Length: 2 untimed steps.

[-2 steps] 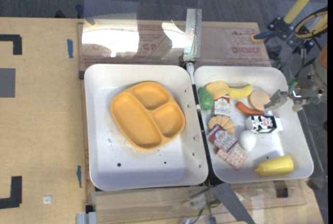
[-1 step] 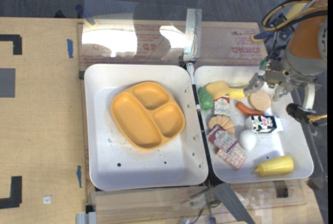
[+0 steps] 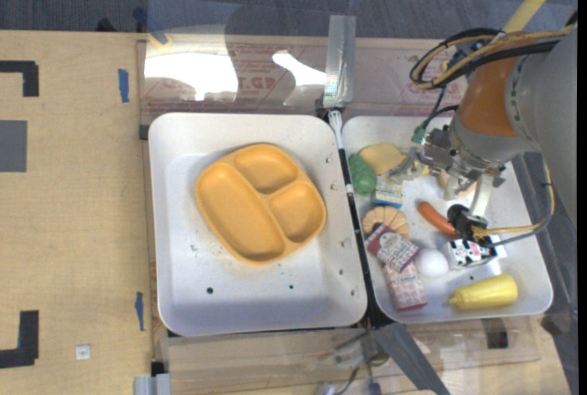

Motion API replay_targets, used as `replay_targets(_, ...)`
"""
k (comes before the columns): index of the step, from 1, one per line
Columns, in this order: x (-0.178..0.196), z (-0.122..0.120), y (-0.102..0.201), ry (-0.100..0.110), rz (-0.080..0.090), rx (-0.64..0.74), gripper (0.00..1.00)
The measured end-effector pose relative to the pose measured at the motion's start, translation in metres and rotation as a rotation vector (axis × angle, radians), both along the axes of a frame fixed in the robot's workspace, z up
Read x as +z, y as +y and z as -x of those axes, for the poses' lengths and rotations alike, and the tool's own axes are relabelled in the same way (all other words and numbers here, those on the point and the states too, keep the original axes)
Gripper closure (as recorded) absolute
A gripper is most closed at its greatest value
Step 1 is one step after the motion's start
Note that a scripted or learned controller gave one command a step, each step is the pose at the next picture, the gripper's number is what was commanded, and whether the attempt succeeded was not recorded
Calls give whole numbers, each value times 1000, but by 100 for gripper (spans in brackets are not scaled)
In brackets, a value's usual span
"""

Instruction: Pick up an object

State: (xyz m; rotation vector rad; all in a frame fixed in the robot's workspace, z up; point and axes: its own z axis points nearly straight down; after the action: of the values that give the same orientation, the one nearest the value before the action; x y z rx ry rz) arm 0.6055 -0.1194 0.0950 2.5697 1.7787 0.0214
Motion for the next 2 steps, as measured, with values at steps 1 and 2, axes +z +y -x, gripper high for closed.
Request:
replay_targets(1, -11, -56, -29, 51, -11, -23, 0)
replay_targets(2, -8, 39, -31, 18, -4, 89, 0)
